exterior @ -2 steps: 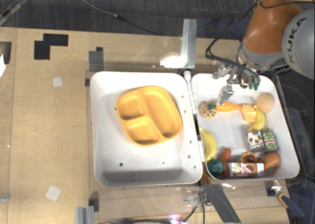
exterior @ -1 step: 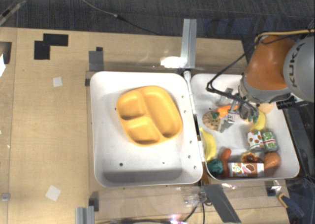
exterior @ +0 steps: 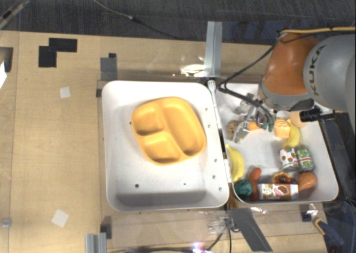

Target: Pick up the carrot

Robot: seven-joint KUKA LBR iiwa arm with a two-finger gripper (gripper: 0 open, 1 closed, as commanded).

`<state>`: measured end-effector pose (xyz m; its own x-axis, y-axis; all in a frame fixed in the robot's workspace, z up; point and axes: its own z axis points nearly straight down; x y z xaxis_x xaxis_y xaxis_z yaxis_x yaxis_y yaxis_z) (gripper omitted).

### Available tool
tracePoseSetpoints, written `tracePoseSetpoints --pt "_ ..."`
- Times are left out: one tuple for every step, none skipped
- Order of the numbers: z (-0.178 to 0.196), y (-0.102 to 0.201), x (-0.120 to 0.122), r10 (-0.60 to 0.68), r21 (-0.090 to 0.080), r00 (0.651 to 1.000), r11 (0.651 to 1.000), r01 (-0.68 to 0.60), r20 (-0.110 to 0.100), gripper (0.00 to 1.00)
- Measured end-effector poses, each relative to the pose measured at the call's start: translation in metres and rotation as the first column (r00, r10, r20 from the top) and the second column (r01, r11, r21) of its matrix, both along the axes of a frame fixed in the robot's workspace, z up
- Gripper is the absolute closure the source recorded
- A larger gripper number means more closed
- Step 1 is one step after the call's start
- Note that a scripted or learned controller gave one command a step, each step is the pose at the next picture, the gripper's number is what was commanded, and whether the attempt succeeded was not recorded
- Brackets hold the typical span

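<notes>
The carrot (exterior: 253, 125) sits apparently between the parted fingers (exterior: 243, 129), in the right bin (exterior: 328, 188).

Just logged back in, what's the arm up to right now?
The KUKA arm is reaching into the right bin, its claw low in the near-left part, right beside a small orange piece that looks like the carrot. I can't confirm a grasp. Other toy foods lie along the bin's lower edge. The yellow divided plate sits in the left bin.
</notes>
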<state>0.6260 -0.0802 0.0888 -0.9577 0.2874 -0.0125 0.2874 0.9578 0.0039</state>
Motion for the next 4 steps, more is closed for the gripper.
tracePoseSetpoints --pt "0.014 0.001 0.003 0.004 0.000 1.000 1.000 -0.004 0.010 1.00" --pt "0.099 0.011 -0.020 -0.320 0.003 0.947 0.947 0.320 -0.001 1.00" --pt "0.097 0.053 -0.058 -0.428 0.003 0.904 0.904 0.428 -0.008 1.00" --pt "0.109 0.053 -0.056 -0.423 0.006 0.906 0.906 0.423 -0.001 1.00"
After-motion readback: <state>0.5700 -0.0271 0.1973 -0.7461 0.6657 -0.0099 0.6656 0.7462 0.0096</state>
